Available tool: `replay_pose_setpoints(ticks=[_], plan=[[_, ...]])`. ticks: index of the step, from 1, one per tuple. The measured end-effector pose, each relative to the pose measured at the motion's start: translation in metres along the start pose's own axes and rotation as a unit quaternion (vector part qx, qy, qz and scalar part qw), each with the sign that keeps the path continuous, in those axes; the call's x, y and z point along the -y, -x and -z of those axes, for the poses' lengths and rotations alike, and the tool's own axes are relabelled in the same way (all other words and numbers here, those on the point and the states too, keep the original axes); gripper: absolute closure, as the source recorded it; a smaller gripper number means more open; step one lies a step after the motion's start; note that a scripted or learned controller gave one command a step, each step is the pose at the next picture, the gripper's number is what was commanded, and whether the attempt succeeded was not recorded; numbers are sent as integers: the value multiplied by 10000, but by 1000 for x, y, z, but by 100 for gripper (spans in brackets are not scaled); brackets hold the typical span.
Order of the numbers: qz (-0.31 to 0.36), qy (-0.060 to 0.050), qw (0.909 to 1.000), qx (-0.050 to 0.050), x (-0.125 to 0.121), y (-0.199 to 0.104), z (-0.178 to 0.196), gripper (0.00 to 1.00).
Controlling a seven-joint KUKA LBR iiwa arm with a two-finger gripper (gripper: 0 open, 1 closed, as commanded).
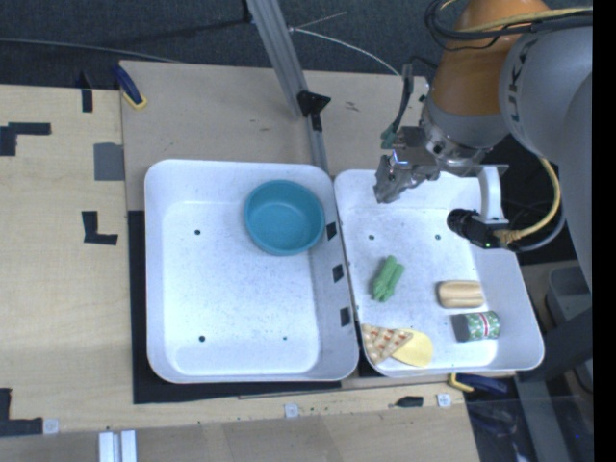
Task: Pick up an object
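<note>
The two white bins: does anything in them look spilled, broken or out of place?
Nothing stands out. The blue bowl sits upright in the left bin. In the right bin, the green toy, bread roll, small can lying on its side and pizza slice lie apart, unspilled. The gripper hovers above them.

Grey arm point(549, 75) carries an orange band point(491, 17), thin black and yellow cables point(551, 200), and a dark metallic gripper point(390, 189).

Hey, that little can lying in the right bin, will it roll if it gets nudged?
Probably: the can lies on its side, so a push across it may roll it. It looks small, likely light, and its round wall could slip.
</note>
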State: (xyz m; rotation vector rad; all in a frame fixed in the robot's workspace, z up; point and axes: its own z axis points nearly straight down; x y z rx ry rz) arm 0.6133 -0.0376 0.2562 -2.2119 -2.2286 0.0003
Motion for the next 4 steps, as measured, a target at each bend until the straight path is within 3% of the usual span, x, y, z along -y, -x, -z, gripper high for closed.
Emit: replay_pose_setpoints(ticks=[3, 4], plan=[[-8, -2, 10000, 4, -30, -139, -18, 100], [-24, -1, 10000, 13, -30, -136, -18, 0]])
